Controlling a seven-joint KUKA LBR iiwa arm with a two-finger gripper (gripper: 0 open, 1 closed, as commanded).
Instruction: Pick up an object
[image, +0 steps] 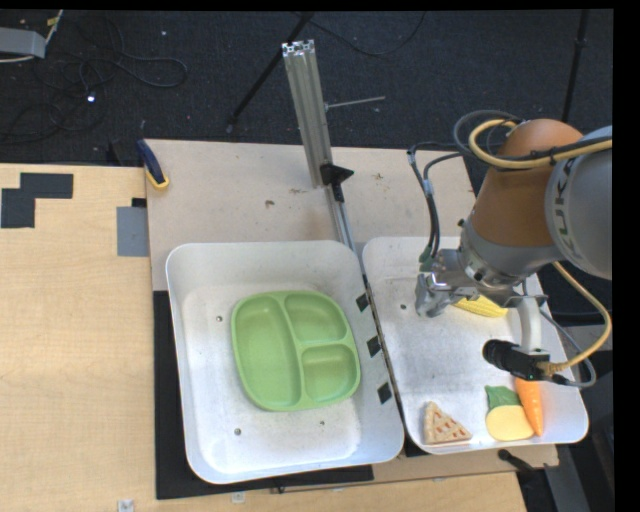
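Grey arm (590, 200) with rounded orange band, yellow and black cables looped above, metallic claw (434, 296)

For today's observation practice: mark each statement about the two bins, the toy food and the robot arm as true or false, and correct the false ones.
1. The green divided plate lies in the left bin. True.
2. The carrot lies on the green plate. False: it lies in the right bin.
3. The waffle wedge sits near the right bin's front edge. True.
4. The gripper hangs over the left bin. False: it is over the right bin.
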